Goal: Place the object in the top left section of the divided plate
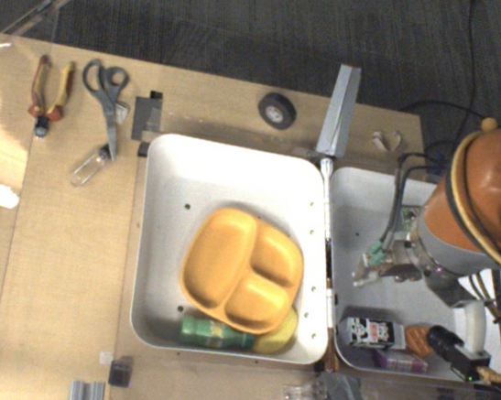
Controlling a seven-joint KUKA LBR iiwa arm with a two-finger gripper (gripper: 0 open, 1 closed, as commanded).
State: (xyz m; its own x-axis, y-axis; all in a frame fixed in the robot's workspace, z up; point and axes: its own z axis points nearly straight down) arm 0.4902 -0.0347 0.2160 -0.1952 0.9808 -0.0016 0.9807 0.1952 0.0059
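Hovering over your right bin [355, 193], the hand [378, 263] is sitting well apart from the yellow divided plate [243, 267]; whether it's gripping, you cannot tell

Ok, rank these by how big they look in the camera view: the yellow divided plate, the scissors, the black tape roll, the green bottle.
1. Yellow divided plate, by far the largest.
2. Scissors.
3. Green bottle, partly hidden under the plate, so its rank against the scissors is unsure.
4. Black tape roll, the smallest.
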